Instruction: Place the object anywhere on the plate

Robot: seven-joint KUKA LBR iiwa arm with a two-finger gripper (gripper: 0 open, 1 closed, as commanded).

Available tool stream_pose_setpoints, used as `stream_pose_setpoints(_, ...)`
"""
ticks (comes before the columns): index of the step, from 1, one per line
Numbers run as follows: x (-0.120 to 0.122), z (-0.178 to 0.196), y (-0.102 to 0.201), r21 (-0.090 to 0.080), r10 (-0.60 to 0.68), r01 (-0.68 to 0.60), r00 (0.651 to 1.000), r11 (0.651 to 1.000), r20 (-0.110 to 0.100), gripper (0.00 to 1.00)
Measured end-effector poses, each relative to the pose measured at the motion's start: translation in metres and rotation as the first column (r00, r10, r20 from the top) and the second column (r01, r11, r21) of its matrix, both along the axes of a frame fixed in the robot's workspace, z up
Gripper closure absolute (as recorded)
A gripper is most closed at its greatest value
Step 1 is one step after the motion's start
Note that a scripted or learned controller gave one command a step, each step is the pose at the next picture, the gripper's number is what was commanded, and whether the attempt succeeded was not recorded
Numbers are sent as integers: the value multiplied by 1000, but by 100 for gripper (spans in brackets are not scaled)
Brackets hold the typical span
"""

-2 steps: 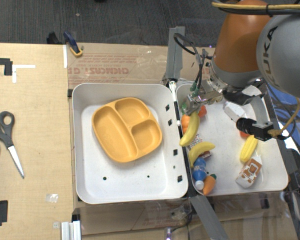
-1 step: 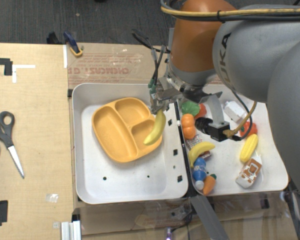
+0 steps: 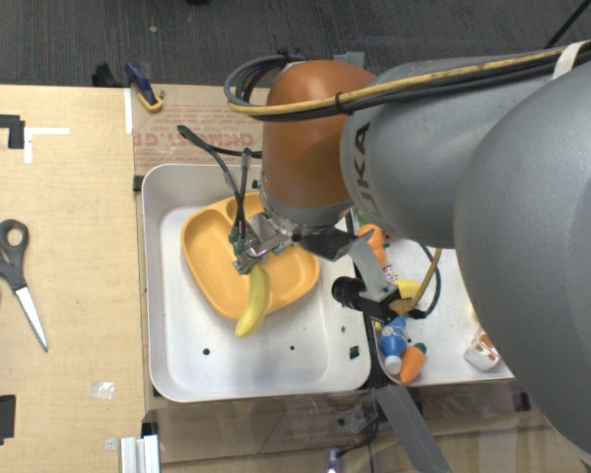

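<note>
- gripper [image 3: 248,256] over yellow plate [image 3: 209,254] in left bin [image 3: 177,363], finger state: can't tell
- banana [image 3: 253,304] lies across plate's near rim, top end at gripper
- scissors [image 3: 18,274] far left on bench

The bench [image 3: 59,264] (pale wood) bears scissors [image 3: 18,274] and a white bin [image 3: 167,353].

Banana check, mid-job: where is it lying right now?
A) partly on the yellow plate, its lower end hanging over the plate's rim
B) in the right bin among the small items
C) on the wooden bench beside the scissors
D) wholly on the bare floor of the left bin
A: the banana overlaps the yellow plate, its lower end jutting past the rim, just below the gripper.
</note>
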State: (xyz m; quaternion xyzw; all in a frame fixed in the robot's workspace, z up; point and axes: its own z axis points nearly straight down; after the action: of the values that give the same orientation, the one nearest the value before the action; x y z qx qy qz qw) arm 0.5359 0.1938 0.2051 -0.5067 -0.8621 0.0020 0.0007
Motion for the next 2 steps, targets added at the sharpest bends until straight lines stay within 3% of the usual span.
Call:
stream_pose_setpoints(1,47,141,-26,0,347,-347,938,938,3,100)
stream_pose_setpoints(2,44,-10,1,2,535,-535,845,845,2,100)
